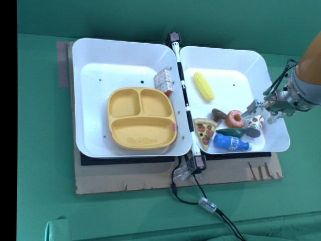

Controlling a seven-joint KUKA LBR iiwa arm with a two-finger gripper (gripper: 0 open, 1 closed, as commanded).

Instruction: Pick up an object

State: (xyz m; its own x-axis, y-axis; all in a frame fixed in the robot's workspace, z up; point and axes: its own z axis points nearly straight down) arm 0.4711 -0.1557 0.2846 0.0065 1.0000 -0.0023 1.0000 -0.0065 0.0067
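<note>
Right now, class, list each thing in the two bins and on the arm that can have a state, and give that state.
Yellow tray: flat, upright, in the left bin.
Small box: tilted against the left bin's wall.
Corn: lying flat.
Blue bottle: on its side.
Donut: lying flat.
Pizza slice: flat, topping up.
Small can: tipped over.
Tool: over the right bin's edge.

Yellow divided plate (142,118), yellow corn (203,86), blue bottle (231,142), orange donut (234,119), white bins (125,54), green bench cloth (125,14).
</note>
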